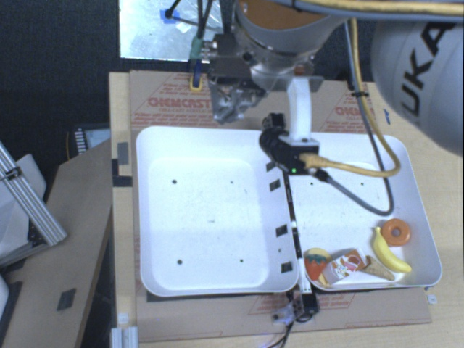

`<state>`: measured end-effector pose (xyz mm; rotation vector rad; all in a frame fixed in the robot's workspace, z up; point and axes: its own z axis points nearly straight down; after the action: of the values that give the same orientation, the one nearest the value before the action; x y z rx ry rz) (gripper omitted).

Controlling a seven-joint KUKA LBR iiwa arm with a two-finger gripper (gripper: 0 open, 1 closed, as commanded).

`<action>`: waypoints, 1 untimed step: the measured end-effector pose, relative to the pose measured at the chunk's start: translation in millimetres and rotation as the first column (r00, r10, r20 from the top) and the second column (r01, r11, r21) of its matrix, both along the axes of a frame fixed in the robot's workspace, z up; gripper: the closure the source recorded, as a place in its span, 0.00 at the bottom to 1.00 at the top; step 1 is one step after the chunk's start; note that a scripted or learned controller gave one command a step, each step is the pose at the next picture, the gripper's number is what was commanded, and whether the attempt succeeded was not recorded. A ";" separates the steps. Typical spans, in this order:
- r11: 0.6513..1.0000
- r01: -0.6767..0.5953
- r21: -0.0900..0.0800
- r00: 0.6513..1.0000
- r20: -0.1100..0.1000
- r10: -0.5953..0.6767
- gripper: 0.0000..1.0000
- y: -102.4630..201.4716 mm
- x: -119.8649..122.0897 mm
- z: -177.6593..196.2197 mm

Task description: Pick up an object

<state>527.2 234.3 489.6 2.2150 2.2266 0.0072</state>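
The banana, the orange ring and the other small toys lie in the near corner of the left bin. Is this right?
Not quite. The camera view shows the banana, the orange ring and the other small toys in the near corner of the right bin, not the left one.

banana, orange ring, right bin's near corner

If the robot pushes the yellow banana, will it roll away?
Probably not far. The banana is curved and lies flat, so it would more likely slide or spin. It sits near the right bin's wall, which should stop it. It looks like smooth toy plastic, so maybe slippery and light.
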 end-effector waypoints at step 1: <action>1.000 0.006 -0.008 1.000 -0.013 -0.007 1.00 -1.1 48.3 -126.2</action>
<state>575.5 233.2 363.4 2.2250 2.2222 -0.0164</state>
